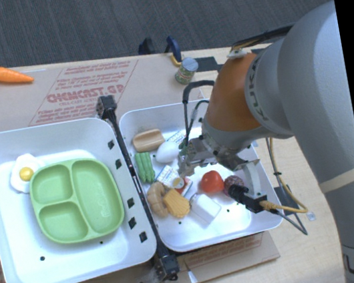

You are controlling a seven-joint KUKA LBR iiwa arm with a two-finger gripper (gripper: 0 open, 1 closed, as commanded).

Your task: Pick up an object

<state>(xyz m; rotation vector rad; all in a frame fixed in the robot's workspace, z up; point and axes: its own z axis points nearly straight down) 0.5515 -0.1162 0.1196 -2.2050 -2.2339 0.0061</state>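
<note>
The gripper (184, 164) is seen low in the right bin (181, 240), among toy foods — its state cannot be told. A tomato (211, 181) lies just beside it, toward the bin's front edge.

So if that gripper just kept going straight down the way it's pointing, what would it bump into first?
Probably the small pile of toy food in the right bin. The gripper points down near the white egg and the yellow pastry piece, with the tomato just beside. From a single slanted view, depth is unclear.
</note>
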